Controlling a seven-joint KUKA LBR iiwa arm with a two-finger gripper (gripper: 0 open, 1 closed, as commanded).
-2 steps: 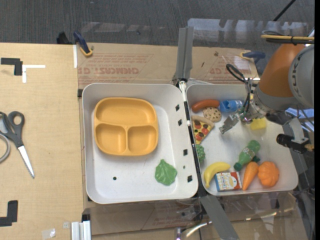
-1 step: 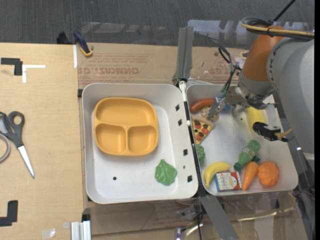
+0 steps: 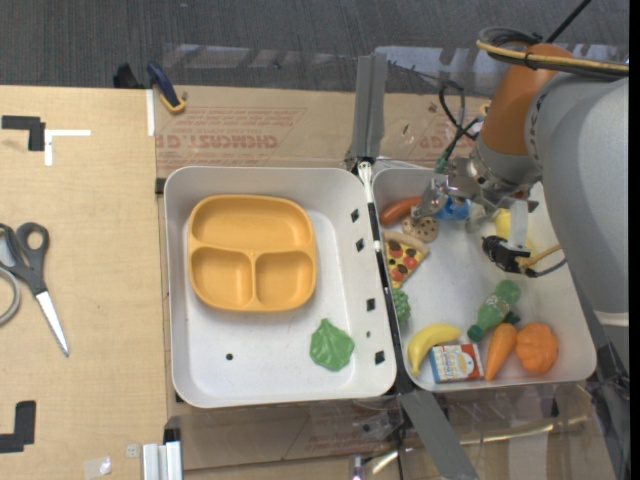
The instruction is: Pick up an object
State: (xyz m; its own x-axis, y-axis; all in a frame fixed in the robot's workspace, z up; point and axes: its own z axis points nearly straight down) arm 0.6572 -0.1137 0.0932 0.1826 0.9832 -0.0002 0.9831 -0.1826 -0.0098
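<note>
Now gripper [image 3: 440, 196] low in right bin [image 3: 560, 368], upper end, over cookie [image 3: 422, 228] beside hot dog [image 3: 400, 209]; reach step. Fingers' state perhaps open, cannot tell. Next: close on cookie, lift straight.

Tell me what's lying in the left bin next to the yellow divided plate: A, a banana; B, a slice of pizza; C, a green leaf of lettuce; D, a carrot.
C: the green lettuce leaf lies on the floor of the left bin, just below the right corner of the yellow divided plate; the other items sit in the right bin.
</note>
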